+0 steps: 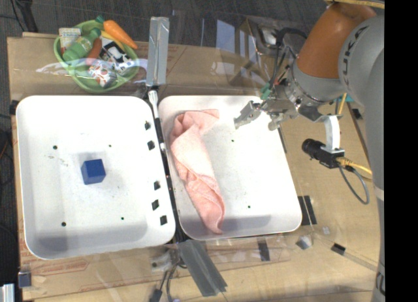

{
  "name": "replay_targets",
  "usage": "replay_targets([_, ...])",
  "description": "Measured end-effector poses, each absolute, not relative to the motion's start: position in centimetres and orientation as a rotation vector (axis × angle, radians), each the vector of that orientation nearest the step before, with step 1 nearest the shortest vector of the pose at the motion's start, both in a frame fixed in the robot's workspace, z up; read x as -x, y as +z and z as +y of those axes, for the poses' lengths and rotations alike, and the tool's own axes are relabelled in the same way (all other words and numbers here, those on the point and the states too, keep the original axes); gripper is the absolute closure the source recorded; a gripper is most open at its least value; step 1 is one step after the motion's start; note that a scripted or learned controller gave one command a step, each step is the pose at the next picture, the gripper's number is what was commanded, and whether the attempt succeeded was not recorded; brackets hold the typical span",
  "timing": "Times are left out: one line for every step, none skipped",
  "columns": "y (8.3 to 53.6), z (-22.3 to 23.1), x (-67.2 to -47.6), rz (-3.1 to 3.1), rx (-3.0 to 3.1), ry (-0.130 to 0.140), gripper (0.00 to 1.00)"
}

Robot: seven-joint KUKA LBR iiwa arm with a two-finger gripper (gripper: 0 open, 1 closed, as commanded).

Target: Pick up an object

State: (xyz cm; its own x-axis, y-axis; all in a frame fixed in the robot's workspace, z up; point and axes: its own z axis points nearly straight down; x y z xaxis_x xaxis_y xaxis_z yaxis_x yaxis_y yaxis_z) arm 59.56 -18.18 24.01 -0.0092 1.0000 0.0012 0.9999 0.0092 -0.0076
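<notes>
A crumpled pink cloth [196, 167] lies along the left side of the right bin [261, 183]. A blue cube [93, 170] rests in the left bin [39, 183], left of its centre. My gripper [260, 117] hangs over the upper right part of the right bin, to the right of the cloth's top end and apart from it. Its two grey fingers [244, 115] are spread, with nothing between them.
A green bowl [83, 82] holding toy vegetables and small packets sits beyond the left bin's far edge. A metal divider with black clips [157, 163] runs between the bins. Wooden bench surface [326, 196] lies to the right.
</notes>
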Motion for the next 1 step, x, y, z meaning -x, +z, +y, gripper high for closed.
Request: replay_targets([9.13,-15.19,-65.25,-2.433,1.985,0.001,0.00])
